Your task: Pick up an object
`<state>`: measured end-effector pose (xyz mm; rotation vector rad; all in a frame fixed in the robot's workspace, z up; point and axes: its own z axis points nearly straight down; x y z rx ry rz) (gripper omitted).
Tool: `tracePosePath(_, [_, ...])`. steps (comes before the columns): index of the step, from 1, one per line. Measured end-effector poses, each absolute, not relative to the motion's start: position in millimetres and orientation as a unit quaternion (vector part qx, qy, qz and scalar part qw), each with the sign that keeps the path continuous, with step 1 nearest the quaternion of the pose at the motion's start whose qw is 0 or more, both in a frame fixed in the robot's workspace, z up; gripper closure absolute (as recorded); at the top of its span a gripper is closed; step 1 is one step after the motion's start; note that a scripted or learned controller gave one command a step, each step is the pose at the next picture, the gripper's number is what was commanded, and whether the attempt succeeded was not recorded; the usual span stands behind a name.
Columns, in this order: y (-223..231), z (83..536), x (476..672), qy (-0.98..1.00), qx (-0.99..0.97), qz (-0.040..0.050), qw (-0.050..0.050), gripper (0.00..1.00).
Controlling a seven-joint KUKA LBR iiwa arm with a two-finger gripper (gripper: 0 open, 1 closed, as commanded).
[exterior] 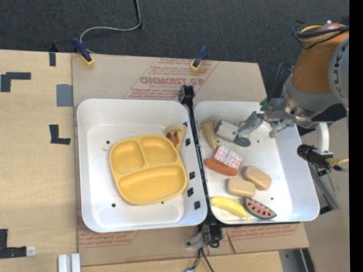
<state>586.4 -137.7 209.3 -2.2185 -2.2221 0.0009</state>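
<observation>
In the left bin (91, 152) a yellow divided plate (148, 169) lies at centre, with a pizza slice (176, 134) at its 1 o'clock. In the right bin (295, 180), a corn cob (209, 134) sits beside a white block (226, 131). The gripper (259, 128) hangs at the block's 3 o'clock, fingers spread wide, nothing between them. At its 7 o'clock lie a checkered packet (228, 157), a sausage (220, 166), two bread pieces (249, 182), a banana (229, 207) and a watermelon slice (260, 209).
</observation>
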Motion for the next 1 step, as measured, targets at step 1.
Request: tracePosePath(1, [-186.2, 86.9, 608.9, -0.707, -0.707, -0.0006, -0.002, 0.0])
